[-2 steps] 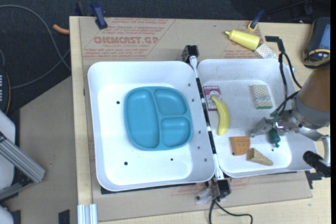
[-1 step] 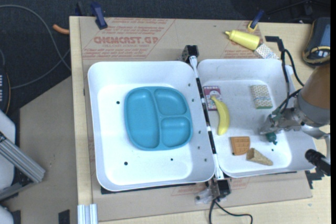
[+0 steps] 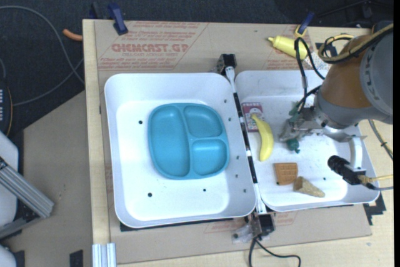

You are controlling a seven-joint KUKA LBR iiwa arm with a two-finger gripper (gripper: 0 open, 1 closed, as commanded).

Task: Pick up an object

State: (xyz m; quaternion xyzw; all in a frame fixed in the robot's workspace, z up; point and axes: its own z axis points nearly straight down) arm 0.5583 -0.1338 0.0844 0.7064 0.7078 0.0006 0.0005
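The arm [image 3: 359,81] is reaching in from the right over the right bin [image 3: 275,81], its gripper [image 3: 294,133] hanging low just right of the banana [image 3: 265,138]. Whether anything is sitting between its jaws cannot be told from here. The banana is lying near the bin's left wall, beside a small red-and-white packet [image 3: 253,110]. Nearer, a brown square piece [image 3: 285,172] and a tan wedge [image 3: 309,187] are resting. A blue divided plate [image 3: 187,139] is sitting in the left bin [image 3: 125,103].

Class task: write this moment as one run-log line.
gripper: low in right bin | nearest: banana, apart | left bin: blue divided plate | grasp: none seen
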